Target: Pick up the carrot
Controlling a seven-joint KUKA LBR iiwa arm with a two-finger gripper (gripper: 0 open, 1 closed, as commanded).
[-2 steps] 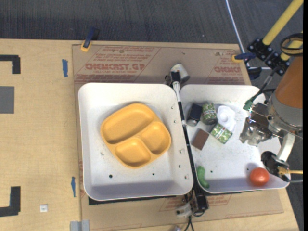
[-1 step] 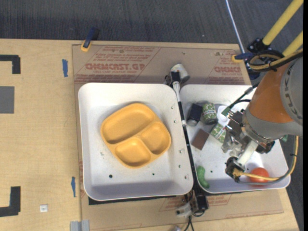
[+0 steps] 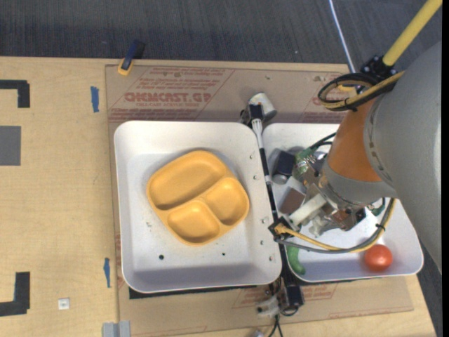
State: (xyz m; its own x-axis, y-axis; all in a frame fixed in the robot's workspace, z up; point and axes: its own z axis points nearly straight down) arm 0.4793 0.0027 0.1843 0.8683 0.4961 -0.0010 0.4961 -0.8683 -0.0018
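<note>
My gripper point(image 3: 309, 213) is low inside the right bin point(image 3: 412, 239), near its left wall, with cables looped around it. The grey arm and its orange band point(image 3: 351, 153) cover most of that bin's floor, and whatever lies under them is hidden. A small red-orange round thing point(image 3: 379, 258) rests at the bin's front right, apart from the gripper. A green piece point(image 3: 295, 260) lies at the front left corner, just below the gripper.
The left bin point(image 3: 128, 188) holds a yellow divided plate point(image 3: 198, 196) in its middle. A dark block point(image 3: 283, 163) sits at the back left of the right bin. The bins' shared wall point(image 3: 266, 188) runs right beside the gripper.
</note>
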